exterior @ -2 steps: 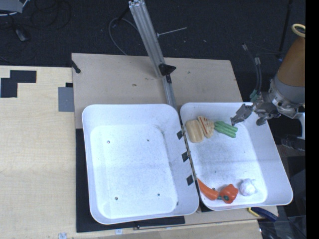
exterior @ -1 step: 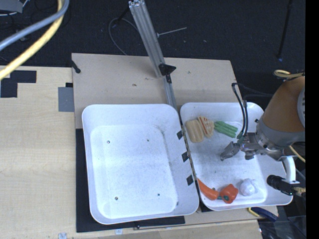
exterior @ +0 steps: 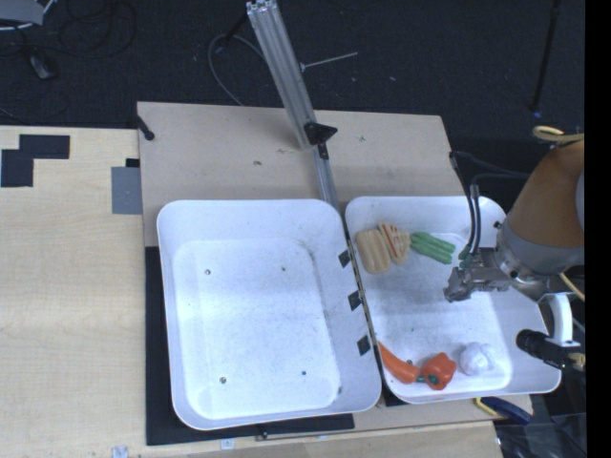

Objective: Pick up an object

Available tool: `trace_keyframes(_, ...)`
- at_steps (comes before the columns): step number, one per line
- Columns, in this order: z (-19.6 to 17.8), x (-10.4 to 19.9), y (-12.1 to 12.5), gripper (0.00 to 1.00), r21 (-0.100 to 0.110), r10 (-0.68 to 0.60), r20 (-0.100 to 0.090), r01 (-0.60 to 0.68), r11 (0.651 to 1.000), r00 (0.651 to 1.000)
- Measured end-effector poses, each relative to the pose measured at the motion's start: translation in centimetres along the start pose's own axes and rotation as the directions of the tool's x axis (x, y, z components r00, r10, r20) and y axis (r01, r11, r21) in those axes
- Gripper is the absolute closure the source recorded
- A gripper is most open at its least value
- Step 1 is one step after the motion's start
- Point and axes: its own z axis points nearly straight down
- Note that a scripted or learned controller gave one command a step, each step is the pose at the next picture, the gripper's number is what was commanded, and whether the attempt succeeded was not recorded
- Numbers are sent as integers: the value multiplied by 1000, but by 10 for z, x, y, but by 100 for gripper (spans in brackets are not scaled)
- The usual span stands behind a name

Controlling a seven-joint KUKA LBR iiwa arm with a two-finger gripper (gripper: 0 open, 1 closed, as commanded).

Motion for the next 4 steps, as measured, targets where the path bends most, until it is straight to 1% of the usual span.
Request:
trace_keyframes(1, 56, 57, -47, 100, -1, -3, 0, 3, 1000, 1000)
trace_keyframes(2, 55, 70, 43, 100, -5, -5, 1, 5, 1000, 1000)
trace_keyframes(3, -47, 189, 58, 100, -7, -9, -2, 9, 1000, 1000)
trace_keyframes(4, -43, 253, 42, 100, 0, -6, 0, 6, 1000, 1000)
